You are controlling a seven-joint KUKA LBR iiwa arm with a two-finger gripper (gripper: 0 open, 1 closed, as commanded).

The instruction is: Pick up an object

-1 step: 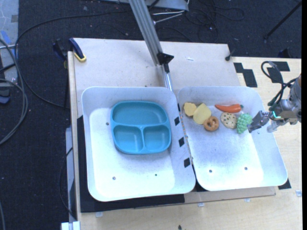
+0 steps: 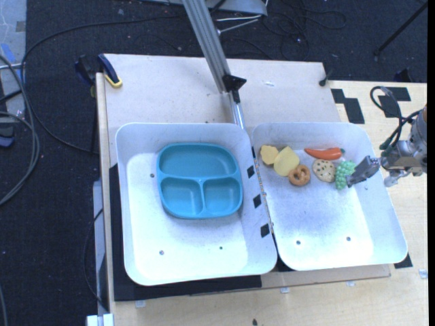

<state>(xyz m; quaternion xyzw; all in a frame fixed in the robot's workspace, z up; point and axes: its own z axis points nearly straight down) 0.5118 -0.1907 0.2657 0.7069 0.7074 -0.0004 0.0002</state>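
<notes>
Wooden counter [image 2: 177,94] carries both bins; your claw [image 2: 360,172] sits beside the green grapes [image 2: 344,173], grip state I cannot tell, nothing lifted yet.

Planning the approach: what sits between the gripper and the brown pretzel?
Camera view: green grape bunch and round cracker lie between gripper and brown pretzel.

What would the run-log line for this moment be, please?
gripper: right bin's right edge, beside green grapes | held: nothing visible | blue tray: left bin
</notes>
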